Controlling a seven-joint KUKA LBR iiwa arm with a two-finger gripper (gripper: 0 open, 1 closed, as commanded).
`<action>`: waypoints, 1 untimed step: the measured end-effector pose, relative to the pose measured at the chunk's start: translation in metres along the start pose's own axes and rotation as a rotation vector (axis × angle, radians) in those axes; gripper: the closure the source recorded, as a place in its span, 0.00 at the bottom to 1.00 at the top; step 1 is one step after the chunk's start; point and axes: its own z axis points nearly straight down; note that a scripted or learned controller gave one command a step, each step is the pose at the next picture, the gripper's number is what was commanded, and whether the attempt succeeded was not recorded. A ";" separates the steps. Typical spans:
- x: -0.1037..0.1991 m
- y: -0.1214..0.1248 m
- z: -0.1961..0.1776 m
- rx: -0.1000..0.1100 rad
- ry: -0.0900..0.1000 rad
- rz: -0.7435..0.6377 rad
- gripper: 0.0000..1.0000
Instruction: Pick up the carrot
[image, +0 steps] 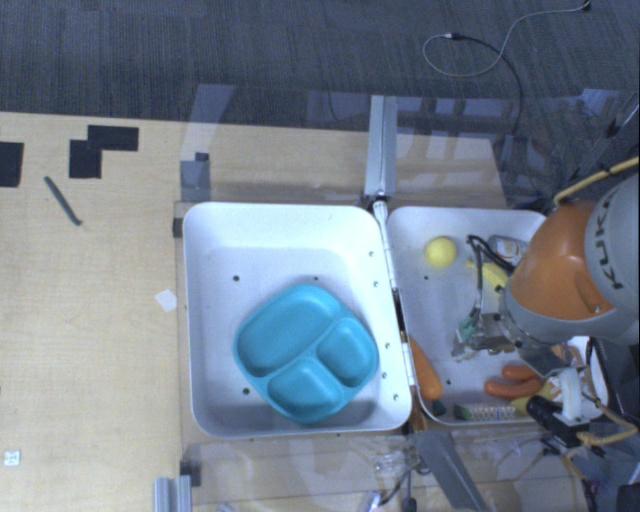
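— Pale wood bench (90, 350) under us, two shallow white bins on it. Where do we find the long orange carrot (427, 371)?

— We see it in the right-hand white bin (440, 300), lying against the wall it shares with the left-hand white bin (215, 300), toward the near corner. It looks slim, tapered and smooth, lengthwise along that wall.

— And our two-finger gripper (484, 337)?

— It hangs over the same bin, away from the shared wall, well apart from the carrot. We cannot tell how wide the claw stands, and we see nothing held in it.

— So which step are we on?

— Approach, we judge; nothing grasped yet. Next we would need to shift toward the shared wall and come down across the carrot's width. That wall leaves little finger room.
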 end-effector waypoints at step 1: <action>-0.020 -0.001 -0.121 -0.006 -0.003 -0.094 1.00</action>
